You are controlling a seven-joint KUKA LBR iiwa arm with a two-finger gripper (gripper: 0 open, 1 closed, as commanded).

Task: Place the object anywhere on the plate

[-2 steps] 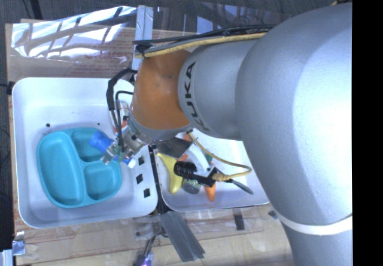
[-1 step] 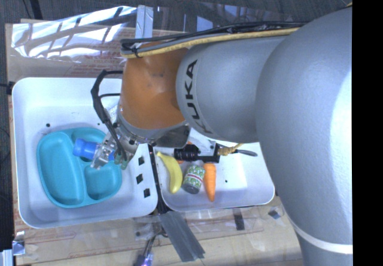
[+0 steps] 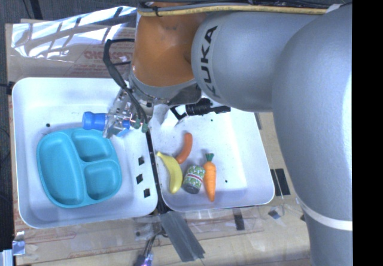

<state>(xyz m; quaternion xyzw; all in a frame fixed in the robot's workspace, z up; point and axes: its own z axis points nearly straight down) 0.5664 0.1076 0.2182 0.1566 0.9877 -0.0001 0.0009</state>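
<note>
A small blue object [image 3: 93, 120], shaped like a bottle with a rounded cap, hangs over the left bin just above the far edge of the plate. My gripper [image 3: 122, 120] reaches down from the orange-banded wrist and is shut on it; blue shows on either side of the metal fingers [image 3: 115, 122]. The plate [image 3: 49, 160] is light blue with three compartments and lies in the left bin's near-left part, below and left of the gripper. The arm hides the far right of the left bin.
The left bin [image 3: 36, 97] has bare floor around the plate. The right bin [image 3: 251, 151] holds a sausage [image 3: 185, 146], a banana [image 3: 172, 172], a small can [image 3: 194, 179] and a carrot [image 3: 209, 181]. The rim between the bins [image 3: 149, 169] runs just right of the gripper.
</note>
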